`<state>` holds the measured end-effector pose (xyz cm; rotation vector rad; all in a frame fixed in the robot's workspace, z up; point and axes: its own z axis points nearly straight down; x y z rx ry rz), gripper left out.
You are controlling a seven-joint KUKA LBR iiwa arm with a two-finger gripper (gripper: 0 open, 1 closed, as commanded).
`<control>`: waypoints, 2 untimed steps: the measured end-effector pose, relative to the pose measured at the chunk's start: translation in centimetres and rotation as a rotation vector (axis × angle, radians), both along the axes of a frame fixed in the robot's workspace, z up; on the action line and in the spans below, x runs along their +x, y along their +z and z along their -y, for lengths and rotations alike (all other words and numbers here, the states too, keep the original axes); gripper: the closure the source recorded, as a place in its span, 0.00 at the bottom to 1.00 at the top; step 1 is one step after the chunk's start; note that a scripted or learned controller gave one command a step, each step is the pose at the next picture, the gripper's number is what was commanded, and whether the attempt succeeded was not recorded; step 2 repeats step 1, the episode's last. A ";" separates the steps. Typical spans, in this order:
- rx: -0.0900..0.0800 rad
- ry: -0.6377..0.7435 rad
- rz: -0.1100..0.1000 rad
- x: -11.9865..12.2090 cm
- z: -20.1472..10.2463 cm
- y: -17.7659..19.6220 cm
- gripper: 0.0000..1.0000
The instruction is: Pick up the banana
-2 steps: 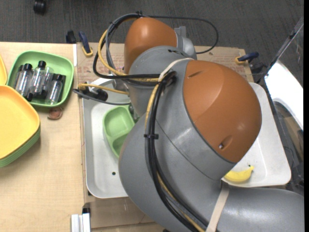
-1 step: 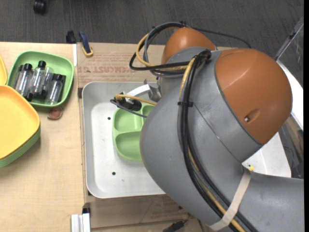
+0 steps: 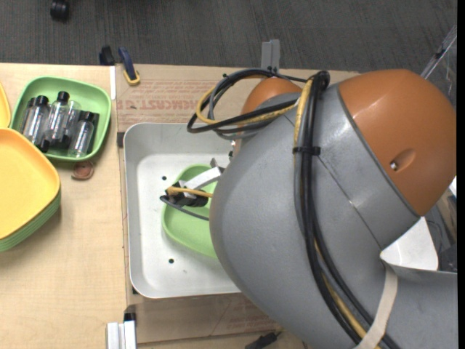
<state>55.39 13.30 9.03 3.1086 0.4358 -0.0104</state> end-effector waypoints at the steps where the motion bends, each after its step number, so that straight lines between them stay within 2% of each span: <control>1: 0.000 -0.085 0.005 0.5 -4.5 0.3 1.00; 2: 0.000 -0.085 0.005 0.5 -4.5 0.3 1.00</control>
